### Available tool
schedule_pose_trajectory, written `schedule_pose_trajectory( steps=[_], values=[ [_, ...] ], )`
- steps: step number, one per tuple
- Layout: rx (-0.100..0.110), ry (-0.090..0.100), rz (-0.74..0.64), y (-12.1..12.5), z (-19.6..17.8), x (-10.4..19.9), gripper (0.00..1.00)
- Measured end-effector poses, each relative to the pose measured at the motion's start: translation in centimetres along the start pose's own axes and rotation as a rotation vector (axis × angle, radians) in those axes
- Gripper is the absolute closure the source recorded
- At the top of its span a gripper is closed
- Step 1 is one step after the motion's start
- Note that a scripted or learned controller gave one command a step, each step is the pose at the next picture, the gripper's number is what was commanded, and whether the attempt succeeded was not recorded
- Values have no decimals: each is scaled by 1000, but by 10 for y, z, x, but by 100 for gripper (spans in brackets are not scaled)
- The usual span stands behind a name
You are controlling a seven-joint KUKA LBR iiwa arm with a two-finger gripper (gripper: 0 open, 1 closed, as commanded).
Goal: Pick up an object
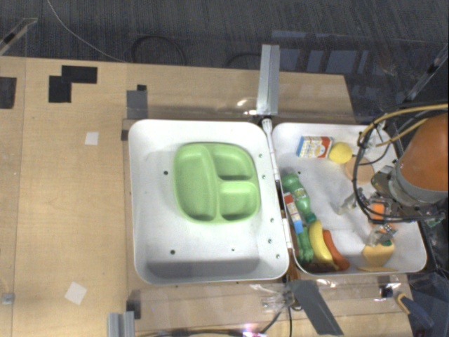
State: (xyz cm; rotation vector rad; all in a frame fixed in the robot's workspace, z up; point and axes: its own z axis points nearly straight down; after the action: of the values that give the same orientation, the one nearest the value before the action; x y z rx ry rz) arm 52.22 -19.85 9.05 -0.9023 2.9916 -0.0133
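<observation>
In the right white bin (421,262), a green plastic bottle (297,201) with a red-and-white label, its writing too small to read, lies lengthwise along the left wall, cap toward the far end, with a yellow banana (320,241) just beside its near end. A small white-and-red carton (313,147) lies near the far wall, print illegible. The pincer (382,234) hangs over a tan rounded block (377,255) at the near right corner; I cannot tell its state.

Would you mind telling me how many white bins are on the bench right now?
2. The left bin holds a green divided tray. The right bin sits beside it, holding the small items, with the arm reaching over its right side.
</observation>
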Motion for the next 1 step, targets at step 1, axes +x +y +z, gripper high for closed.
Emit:
schedule_pose_trajectory(
  steps=[1],
  values=[
    [-4, 1, -72, -43, 3, -59, 0]
  ],
)
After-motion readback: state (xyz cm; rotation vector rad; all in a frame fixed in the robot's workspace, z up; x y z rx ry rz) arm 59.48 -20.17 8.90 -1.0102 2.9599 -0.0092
